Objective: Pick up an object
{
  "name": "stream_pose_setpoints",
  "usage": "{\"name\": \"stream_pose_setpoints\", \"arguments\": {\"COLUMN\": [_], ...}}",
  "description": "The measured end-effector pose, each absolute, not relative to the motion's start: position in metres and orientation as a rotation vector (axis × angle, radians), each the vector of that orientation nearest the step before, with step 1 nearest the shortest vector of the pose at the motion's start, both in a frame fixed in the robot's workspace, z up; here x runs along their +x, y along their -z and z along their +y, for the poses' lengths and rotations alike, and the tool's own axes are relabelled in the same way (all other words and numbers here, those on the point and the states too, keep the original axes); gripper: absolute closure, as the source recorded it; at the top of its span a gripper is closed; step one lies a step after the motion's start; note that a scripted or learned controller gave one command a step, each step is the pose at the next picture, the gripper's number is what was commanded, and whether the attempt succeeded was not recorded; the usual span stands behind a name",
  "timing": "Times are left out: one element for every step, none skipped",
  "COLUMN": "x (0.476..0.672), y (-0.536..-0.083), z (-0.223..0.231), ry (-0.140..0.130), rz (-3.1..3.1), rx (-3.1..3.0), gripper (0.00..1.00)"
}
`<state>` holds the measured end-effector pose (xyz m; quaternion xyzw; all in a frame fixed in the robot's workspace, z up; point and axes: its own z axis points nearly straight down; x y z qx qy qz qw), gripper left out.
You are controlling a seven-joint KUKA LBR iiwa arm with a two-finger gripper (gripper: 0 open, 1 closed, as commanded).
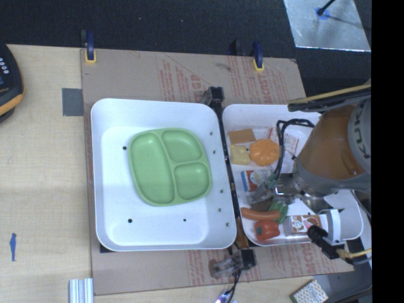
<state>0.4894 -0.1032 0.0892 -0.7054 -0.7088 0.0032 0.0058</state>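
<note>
My hand (pixel 273 197) is down in the right bin (pixel 353 223), low among the toy food; I cannot tell how it is set. Around it lie an orange (pixel 264 151), a yellow block (pixel 239 154), a sausage (pixel 259 214) and a tomato (pixel 266 230). The left bin (pixel 110 169) holds a green divided plate (pixel 169 165).

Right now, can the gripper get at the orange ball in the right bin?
Probably yes. The orange ball lies uncovered on top, just beside the gripper, with nothing over it; the arm hangs above that right bin.
</note>
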Motion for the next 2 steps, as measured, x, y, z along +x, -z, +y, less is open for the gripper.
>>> {"name": "stream_pose_setpoints", "arguments": {"x": [0.493,0.511], "y": [-0.102,-0.243], "z": [-0.106,-0.046], "ry": [-0.006,0.016], "rz": [-2.227,-2.239], "rx": [-2.21,-2.214], "gripper": [1.0,1.0]}}
